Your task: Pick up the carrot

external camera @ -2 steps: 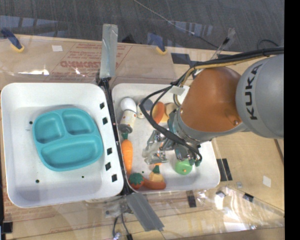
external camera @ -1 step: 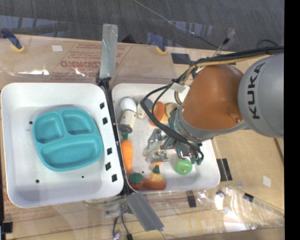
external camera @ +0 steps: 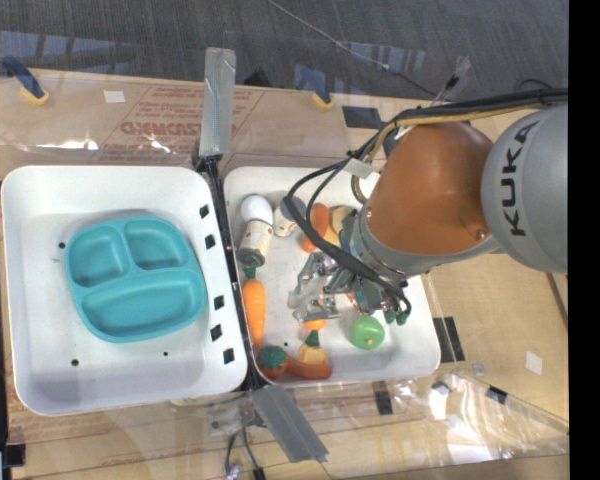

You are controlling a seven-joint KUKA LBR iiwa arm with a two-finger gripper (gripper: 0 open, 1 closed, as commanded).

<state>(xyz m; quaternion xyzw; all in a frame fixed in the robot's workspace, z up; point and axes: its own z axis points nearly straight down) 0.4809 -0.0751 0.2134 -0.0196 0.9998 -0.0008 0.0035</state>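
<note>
The carrot (external camera: 253, 308) is orange and lies lengthwise along the left wall of the right bin (external camera: 420, 353). My gripper (external camera: 317, 290) hangs low in the middle of that bin, a short way to the right of the carrot and apart from it. The orange band and grey wrist of the arm (external camera: 430, 193) cover much of the bin's right half. A small orange and yellow piece (external camera: 314, 340) lies just below the gripper.
A white bottle (external camera: 255, 224) lies at the bin's back left, with an orange item (external camera: 320, 218) beside it. A green apple (external camera: 367, 333) sits right of the gripper. A red-orange vegetable with a green top (external camera: 292, 366) lies along the front wall. The left bin (external camera: 30, 368) holds a teal divided plate (external camera: 135, 275).
</note>
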